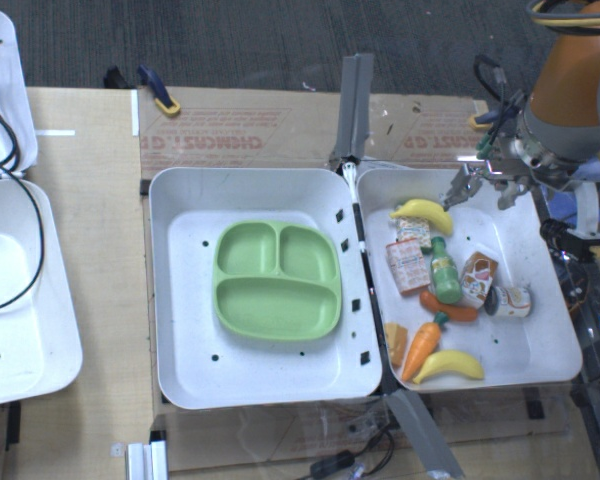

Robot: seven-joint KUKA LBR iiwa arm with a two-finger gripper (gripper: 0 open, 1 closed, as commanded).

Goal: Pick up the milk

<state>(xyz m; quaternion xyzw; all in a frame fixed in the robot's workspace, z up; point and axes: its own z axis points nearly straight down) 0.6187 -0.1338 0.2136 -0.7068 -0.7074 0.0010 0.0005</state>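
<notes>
The right bin [550, 358] holds a pile of toy groceries. A small gabled carton with a brown and white face [478, 276], which looks like the milk, lies near the bin's middle right. A red and white box [407, 265] lies to its left, past a green bottle [443, 274]. My gripper [480, 192] hangs over the back of this bin, up and slightly right of the carton and well apart from it. Its fingers [456, 193] are spread open with nothing between them.
Around the carton lie a can [511, 302], a red sausage [450, 312], a carrot [423, 343], and two bananas [423, 211] [451, 366]. A green divided plate [277, 280] sits in the left bin [180, 268]. A grey post [355, 98] stands between the bins at the back.
</notes>
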